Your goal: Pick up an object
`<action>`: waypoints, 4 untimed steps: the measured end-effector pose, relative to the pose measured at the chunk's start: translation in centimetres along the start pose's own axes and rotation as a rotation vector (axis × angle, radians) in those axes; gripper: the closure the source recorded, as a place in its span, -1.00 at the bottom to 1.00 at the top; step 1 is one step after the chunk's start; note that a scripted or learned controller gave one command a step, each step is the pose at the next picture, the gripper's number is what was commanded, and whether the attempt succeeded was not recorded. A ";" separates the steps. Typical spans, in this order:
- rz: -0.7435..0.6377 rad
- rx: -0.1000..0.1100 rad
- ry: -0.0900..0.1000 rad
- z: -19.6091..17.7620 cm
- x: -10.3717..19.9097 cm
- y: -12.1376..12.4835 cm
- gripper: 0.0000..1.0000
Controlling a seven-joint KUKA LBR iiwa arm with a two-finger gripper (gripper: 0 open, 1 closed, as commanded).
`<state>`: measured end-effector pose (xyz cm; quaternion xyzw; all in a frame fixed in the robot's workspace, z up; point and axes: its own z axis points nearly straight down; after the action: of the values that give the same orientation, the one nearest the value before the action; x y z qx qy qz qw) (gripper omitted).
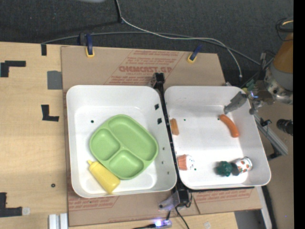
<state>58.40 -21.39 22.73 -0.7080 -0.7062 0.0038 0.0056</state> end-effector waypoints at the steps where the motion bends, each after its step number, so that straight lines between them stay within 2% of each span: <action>1: -0.004 -0.012 -0.003 -0.7 0.0 0.3 -1.00; 2: -0.004 -0.007 -0.002 4.5 1.0 0.6 -1.00; 4: -0.004 -0.014 -0.005 14.2 1.1 1.1 -1.00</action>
<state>59.31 -20.27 8.51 -0.7064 -0.7078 0.0009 -0.0011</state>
